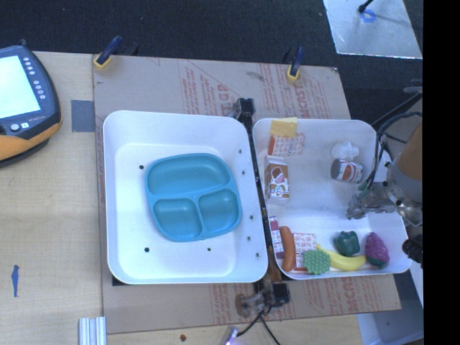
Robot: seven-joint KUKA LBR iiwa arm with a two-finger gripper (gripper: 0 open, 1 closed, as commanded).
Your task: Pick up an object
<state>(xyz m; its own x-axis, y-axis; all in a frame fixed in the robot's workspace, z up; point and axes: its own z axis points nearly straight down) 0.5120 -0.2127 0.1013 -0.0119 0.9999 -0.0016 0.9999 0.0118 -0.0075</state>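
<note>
Gripper [361, 205] low at right bin's [316, 192] right edge; open or clenched, cannot tell. Risk: clips bin wall, or nudges nearby green pepper [347, 243] away.

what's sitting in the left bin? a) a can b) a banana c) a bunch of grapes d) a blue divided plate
d, the left bin holds the blue divided plate, while the banana, can and grapes all lie in the right bin.
</note>
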